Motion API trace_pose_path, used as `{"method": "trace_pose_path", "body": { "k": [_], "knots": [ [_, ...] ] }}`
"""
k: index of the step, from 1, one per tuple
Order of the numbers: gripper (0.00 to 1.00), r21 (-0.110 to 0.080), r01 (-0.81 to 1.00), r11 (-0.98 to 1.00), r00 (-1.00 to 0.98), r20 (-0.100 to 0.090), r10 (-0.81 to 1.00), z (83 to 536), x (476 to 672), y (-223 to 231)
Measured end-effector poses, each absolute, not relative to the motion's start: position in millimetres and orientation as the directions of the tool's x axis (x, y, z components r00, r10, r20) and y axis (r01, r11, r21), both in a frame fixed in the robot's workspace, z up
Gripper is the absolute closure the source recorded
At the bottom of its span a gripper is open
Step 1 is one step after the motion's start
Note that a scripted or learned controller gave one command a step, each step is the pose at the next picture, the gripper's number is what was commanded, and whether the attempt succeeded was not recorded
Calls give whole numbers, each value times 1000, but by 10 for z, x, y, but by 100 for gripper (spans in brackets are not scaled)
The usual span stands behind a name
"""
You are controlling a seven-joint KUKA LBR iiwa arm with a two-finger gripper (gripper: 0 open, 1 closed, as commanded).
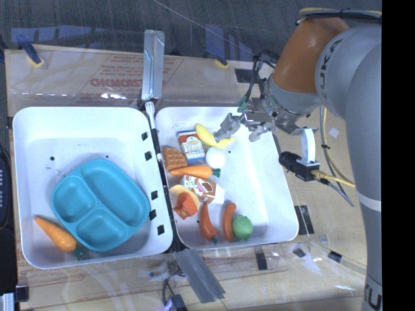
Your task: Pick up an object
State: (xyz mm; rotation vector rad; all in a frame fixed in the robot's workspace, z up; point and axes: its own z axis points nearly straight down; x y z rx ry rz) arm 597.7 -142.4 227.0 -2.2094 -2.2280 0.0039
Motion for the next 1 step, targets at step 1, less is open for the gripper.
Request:
{"method": "trace_pose_path", "body": {
  "k": [1],
  "knots": [
    [0,-7,995,-95,95,2,995,1019,6463,-1004]
  ]
}}
